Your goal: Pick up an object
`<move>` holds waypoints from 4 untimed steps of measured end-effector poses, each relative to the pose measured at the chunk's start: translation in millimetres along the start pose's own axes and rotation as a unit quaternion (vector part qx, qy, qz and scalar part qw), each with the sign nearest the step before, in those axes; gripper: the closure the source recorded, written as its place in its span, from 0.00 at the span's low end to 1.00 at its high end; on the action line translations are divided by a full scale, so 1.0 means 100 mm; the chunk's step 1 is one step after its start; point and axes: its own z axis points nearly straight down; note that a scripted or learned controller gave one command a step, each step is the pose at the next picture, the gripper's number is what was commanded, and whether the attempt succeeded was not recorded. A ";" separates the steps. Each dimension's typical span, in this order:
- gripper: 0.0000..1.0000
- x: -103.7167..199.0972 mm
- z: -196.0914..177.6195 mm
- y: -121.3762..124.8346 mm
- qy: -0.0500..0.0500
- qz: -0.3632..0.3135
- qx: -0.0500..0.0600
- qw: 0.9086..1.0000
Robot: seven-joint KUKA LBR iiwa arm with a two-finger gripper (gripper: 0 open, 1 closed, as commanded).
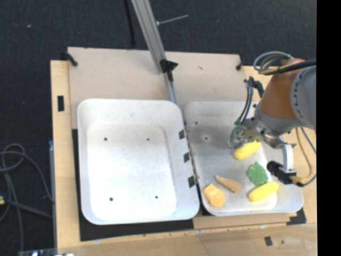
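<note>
We're at the grab step, gripper (241,138) low over the yellow piece (247,151), can't tell its state, so next it needs a clean lift.

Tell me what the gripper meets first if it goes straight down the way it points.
Probably the upper yellow object right under the gripper; whether they already touch is unclear from this slanted view.

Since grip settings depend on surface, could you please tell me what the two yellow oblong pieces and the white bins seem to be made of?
The yellow oblong piece near the gripper and the yellow oblong piece at the front look like smooth moulded plastic or rubber: uniform colour, rounded shape, soft sheen; which one is unclear. The right white bin and the left white bin appear to be matte plastic, with rounded corners and grey speckling.
</note>
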 end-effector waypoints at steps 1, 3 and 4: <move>1.00 0.08 -0.55 0.05 0.006 -0.006 0.011 1.000; 1.00 0.07 -1.28 0.07 0.007 -0.008 0.013 1.000; 1.00 0.50 -1.23 -0.05 0.007 -0.007 0.014 1.000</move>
